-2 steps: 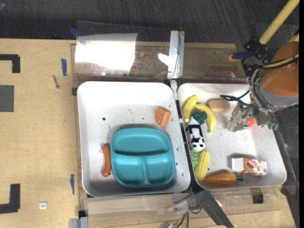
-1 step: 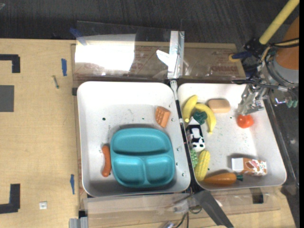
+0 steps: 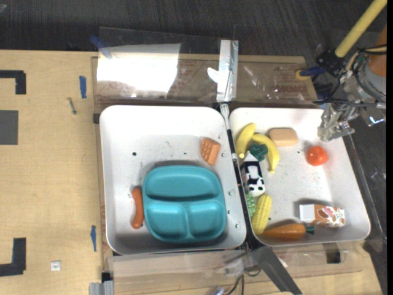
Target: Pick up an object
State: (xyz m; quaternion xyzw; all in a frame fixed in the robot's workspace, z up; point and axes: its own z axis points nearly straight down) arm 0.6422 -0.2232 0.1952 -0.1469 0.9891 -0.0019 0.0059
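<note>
bins 2 (image 3: 116,118) (image 3: 359,183) | teal tray 1 (image 3: 183,203) | bananas 2 (image 3: 245,138) (image 3: 269,149) | tomato 1 (image 3: 317,156) | corn 1 (image 3: 262,211) | carrot 1 (image 3: 284,231) | sausage 1 (image 3: 137,208)

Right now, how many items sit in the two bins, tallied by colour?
Teal: 1, tray
Orange/red: 5, wedge, sausage, tomato, carrot, carton
Yellow: 2, bananas, corn
Tan: 1, bun
Black-and-white: 1, cow
Total: 10

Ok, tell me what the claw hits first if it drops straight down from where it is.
Probably the right bin's far right rim, beside the tomato; the claw hangs there, though depth is unclear.
</note>
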